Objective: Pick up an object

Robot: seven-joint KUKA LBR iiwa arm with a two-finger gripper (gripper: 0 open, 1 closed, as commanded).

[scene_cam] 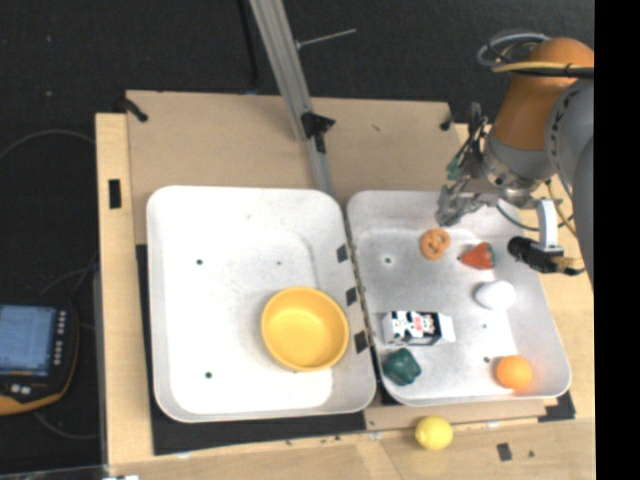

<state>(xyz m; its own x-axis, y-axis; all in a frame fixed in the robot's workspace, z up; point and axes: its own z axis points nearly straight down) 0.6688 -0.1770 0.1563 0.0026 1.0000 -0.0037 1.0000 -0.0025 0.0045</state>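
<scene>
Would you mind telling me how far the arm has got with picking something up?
Nothing looks picked up yet: the pretzel, strawberry, white ball, carton, green toy and orange all lie in the right bin. In hand: the gripper sits above the bin's far edge, near the pretzel. Grasping and lifting remain.

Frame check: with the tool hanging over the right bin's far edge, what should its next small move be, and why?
Probably a short descent toward the small orange pretzel-like piece. The tool hangs just above and to the right of it in the right bin, nothing shows between the fingers, and this is the nearest object, with the red piece close beside it.
</scene>
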